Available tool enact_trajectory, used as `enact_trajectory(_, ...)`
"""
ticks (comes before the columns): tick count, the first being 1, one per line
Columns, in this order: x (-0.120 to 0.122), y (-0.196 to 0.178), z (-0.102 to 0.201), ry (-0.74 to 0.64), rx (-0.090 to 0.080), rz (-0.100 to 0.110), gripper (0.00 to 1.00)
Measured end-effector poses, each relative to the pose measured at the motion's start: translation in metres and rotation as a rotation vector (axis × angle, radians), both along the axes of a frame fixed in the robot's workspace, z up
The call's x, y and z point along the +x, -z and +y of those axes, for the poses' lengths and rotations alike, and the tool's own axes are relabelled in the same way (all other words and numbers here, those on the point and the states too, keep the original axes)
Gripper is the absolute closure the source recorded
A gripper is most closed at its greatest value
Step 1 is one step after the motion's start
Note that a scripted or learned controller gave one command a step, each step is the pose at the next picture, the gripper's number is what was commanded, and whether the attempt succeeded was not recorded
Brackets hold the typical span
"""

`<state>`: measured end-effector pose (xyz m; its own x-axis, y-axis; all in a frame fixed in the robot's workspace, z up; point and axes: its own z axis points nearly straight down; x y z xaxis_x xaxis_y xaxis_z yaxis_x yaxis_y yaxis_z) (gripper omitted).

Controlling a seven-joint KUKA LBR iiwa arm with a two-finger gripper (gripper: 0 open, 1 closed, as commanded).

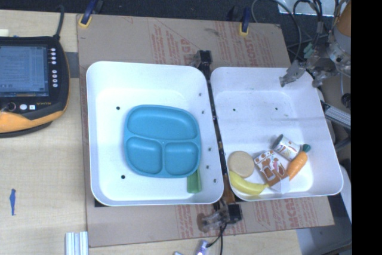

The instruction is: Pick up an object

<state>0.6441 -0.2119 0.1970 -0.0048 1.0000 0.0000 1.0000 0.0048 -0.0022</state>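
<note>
Fingers (292,76) were too small and blurred to read as parted or closed; they hung over the far right corner of the right bin (262,95), with nothing seen between them. Candidate objects lay well apart from them, clustered at that bin's near edge: banana (246,185), round biscuit (241,162) just behind it, brown-and-white packet (270,168), small can (285,146), and carrot (297,165) toward the near right corner. Left bin (104,128) carried a blue divided plate (162,140) at its middle and a green block (193,183) against its near right corner. Judged progress: nothing lifted yet. Choosing a target, travelling to the near edge, descending, closing and raising all remained.
</note>
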Motion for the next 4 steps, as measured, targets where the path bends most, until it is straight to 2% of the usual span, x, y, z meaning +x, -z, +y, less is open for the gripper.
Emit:
enact_trajectory(1,-0.091,0.106,0.000,0.000,0.000,0.004,0.00)
enact_trajectory(2,-0.018,0.105,0.000,0.002,0.001,-0.001,0.00)
enact_trajectory(3,-0.129,0.086,-0.001,0.000,-0.001,0.002,0.00)
enact_trajectory(4,-0.076,0.105,0.003,-0.002,-0.001,0.001,0.00)
